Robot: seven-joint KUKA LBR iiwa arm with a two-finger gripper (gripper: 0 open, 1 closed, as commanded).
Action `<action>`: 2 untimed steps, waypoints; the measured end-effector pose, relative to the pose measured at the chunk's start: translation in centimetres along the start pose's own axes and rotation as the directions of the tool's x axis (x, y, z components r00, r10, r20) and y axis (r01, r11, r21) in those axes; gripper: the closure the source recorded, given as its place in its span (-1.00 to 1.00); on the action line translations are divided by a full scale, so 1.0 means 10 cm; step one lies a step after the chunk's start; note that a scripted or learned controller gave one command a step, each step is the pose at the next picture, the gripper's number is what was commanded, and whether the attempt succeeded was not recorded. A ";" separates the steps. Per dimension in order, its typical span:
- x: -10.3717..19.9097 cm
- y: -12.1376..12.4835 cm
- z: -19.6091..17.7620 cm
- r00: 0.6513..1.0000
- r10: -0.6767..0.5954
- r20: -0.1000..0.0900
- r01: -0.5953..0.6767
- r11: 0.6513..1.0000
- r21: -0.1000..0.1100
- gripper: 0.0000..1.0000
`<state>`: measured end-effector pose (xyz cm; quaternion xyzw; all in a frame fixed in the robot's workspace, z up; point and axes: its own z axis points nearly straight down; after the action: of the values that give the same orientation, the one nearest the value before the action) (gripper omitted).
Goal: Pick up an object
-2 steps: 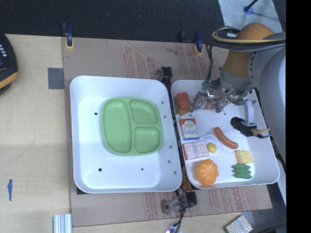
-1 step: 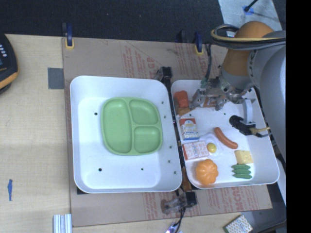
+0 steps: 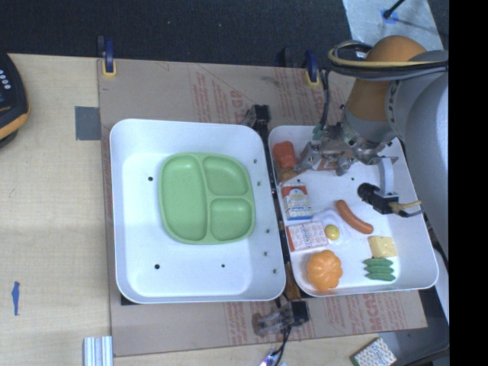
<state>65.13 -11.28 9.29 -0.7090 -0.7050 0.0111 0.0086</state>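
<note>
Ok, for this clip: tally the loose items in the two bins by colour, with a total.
Green: 2, divided plate, pea pods
Orange or red: 3, pumpkin, sausage, carrot-like piece
Yellow: 1, cheese block
White with red print: 2, carton, packet
White and yellow: 1, fried egg
Total: 9

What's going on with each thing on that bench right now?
Plate: flat in the left bin, nothing on it.
Pumpkin: in the right bin, near corner.
Sausage: lying loose.
Cheese: lying flat.
Peas: lying beside the cheese.
Tool: low over the right bin's far end.
</note>
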 end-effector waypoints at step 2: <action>-0.11 -0.51 -0.70 1.000 -0.009 -0.004 0.009 1.000 -0.021 -1.00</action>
<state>60.20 -12.30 16.48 -0.7059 -0.7083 0.0024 0.0027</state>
